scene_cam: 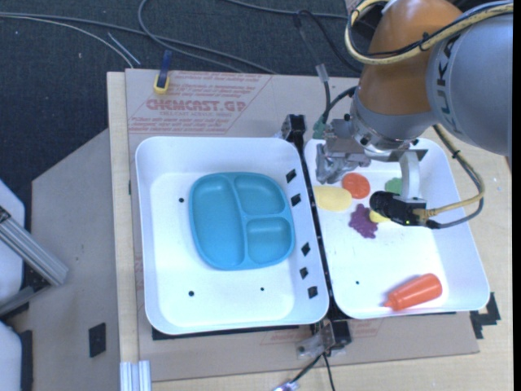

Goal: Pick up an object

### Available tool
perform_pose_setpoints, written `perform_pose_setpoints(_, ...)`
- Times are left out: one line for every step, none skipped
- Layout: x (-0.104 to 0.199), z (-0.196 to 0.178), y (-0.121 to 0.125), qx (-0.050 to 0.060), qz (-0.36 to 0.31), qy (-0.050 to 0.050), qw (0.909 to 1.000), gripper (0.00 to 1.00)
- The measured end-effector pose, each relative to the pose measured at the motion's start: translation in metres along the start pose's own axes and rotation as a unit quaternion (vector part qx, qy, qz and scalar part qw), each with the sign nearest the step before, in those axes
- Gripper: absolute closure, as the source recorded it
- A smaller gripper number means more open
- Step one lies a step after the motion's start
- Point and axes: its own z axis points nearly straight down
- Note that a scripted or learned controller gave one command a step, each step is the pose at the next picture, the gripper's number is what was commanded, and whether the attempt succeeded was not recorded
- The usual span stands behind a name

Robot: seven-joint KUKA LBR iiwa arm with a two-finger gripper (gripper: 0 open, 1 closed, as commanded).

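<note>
Over the right-hand bin (456,275), near its far left corner, hangs the gripper (332,168), a dull metal piece below the arm's (456,47) glossy orange band and smooth grey shell. Whether its claw is open or closed I cannot tell; nothing is visibly held.

Both bins are shallow, white, smooth plastic with rounded corners, side by side on a pale board printed with red lettering. Small toy pieces lie in the right bin. A flat, rounded yellow piece (332,198) rests just below the gripper, close beside it. A round orange-red piece (356,186) sits just right of the gripper, touching or nearly touching the yellow one. A purple, lumpy, cluster-shaped piece (363,221) lies a little nearer the camera. A green piece (393,186) peeks out behind a black fitting. An orange, tapered carrot shape (415,291) lies well apart, by the near edge.

The left bin (163,292) holds a matte blue tray (242,219) with three compartments and rounded edges.
</note>
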Motion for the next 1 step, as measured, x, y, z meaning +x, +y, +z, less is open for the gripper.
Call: perform_pose_setpoints(0.0463,0.0170,-0.0281,0.001,0.000,0.000,1.0000,1.00)
